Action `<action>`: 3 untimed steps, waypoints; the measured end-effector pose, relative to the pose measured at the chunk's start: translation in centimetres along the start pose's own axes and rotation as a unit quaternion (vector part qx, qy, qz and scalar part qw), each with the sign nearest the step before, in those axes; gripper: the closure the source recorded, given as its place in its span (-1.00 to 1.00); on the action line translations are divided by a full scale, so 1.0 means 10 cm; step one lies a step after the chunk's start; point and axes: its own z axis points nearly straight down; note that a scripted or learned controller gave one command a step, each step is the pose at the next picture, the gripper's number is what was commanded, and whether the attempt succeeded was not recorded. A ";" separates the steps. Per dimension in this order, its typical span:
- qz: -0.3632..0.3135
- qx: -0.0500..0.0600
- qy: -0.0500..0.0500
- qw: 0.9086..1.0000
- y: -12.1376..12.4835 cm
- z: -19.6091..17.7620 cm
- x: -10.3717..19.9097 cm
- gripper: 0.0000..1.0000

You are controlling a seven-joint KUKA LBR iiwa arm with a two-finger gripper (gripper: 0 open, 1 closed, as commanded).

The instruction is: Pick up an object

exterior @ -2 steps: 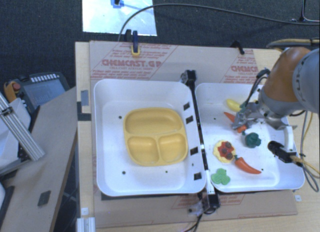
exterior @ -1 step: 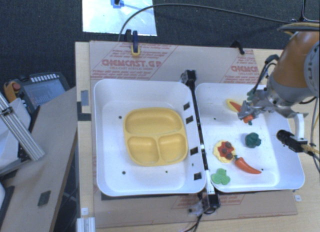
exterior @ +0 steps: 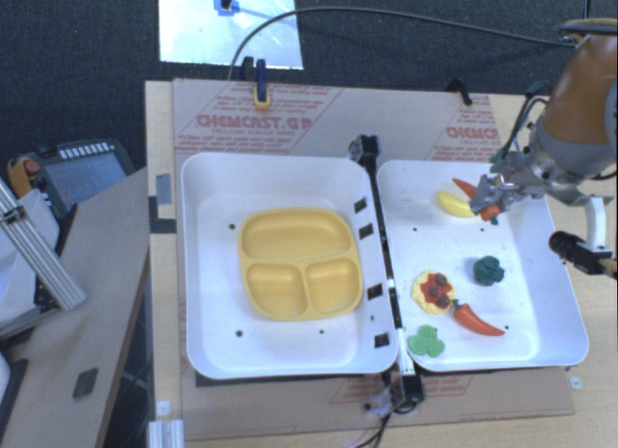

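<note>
Nearest the camera in the right bin, a green leafy toy lies by the front left corner, with a small pizza piece just behind it and an orange carrot touching that piece's right side; a dark green broccoli sits a little farther back, apart from them. The left bin bears a yellow divided tray. At the far end of the right bin, the hand hangs low over a yellow banana-like toy and a red-orange pepper-like piece, the likely targets. Whether its fingers are spread or closed, and whether anything sits between them, I cannot tell. The two toys touch, so a grip could catch one by its edge and nudge the other aside, or the curved banana could slip out on lifting. The far bin wall is near, too, and may crowd the approach.
</note>
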 end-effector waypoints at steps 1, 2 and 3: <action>0.000 0.000 0.000 1.000 0.02 -0.54 0.00 1.00; -0.002 0.003 0.001 1.000 -0.01 -0.50 0.53 1.00; -0.002 0.002 0.002 1.000 0.02 -0.53 1.02 1.00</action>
